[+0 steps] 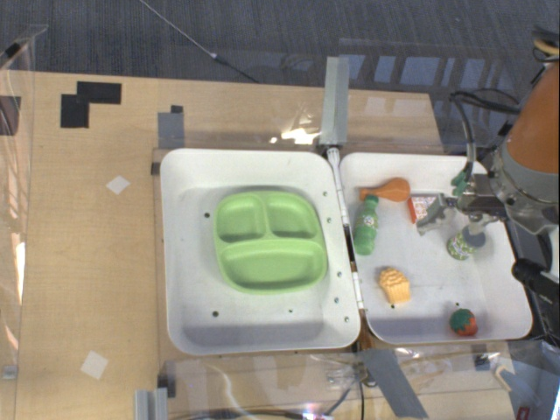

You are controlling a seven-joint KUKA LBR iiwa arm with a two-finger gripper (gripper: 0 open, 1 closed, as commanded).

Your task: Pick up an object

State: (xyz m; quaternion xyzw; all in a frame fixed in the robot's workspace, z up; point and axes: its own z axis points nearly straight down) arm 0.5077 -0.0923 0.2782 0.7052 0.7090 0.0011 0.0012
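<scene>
On the far left, the wooden worktop (87, 261) shows bare tan board with black tape marks (87, 101) near its upper edge and a clear panel standing along its left side. Next comes the left bin (188, 322), a shallow white tray holding a green divided plate (267, 240) with two small compartments at the top and one long compartment below; the plate sits a little above the bin's middle. A grey upright post (335, 99) stands behind the seam where the two bins meet.

Across the seam lies the right bin (503, 318). Just inside its left wall a green bottle (366, 224) lies on its side, cap toward the top. Above and right of the bottle rests an orange drumstick-like toy (390, 190), and touching or just beside that toy's right end is a small red and white packet (423, 206). Below the bottle, near the bin's middle, sits a yellow corn-like toy (395, 286). Near the lower right corner lies a small red and green ball-shaped object (464, 322).

Over the bin's upper right part hangs the end effector (464, 226), with a round greenish object (462, 247) directly beneath its tip; whether its fingers are spread or pinching that object cannot be told from this angle. The grey arm with its orange band (535, 125) enters from the right edge.
</scene>
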